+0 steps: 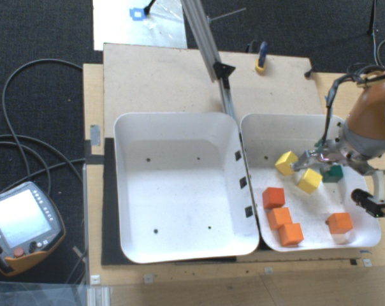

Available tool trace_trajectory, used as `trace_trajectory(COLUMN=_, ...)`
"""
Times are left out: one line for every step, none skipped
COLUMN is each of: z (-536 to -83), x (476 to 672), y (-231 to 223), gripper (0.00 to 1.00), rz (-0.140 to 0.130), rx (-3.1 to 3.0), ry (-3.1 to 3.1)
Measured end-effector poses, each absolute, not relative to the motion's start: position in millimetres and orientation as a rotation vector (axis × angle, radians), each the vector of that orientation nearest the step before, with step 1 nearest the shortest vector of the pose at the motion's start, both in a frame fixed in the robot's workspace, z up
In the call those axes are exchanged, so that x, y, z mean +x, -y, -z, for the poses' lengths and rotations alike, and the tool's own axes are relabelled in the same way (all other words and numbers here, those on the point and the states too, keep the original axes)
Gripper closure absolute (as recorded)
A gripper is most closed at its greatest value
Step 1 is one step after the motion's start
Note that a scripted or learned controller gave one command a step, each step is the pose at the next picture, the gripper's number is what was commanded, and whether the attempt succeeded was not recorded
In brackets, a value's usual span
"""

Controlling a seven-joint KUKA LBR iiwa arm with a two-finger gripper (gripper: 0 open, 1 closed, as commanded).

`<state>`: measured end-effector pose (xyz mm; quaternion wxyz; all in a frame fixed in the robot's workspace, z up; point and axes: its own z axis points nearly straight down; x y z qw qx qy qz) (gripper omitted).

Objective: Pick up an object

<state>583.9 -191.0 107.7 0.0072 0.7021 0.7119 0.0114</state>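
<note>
The right bin point(256, 139) holds several blocks. Two yellow ones point(285, 163) point(309, 181) lie near its middle, with a green block point(333, 174) just to their right. Three orange blocks point(273, 197) point(280, 217) point(290, 234) form a column near the bin's front left. A fourth orange block point(340, 222) sits at the front right. My gripper point(312, 160) is low over the bin, between the two yellow blocks and close beside the green one. The grey arm with its orange band point(371, 115) reaches in from the right and hides part of the bin's right wall.
The left bin point(125, 171) stands beside the right one. A slanted metal pole point(202, 34) rises from the back where the bins meet. A teach pendant point(20, 225) and cables lie on the floor at the left.
</note>
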Motion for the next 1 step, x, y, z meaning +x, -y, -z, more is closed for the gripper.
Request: trace_trajectory(z=-91.3, x=535.7, y=197.6, gripper=0.00, rz=-0.015, rx=2.218, ry=-2.236)
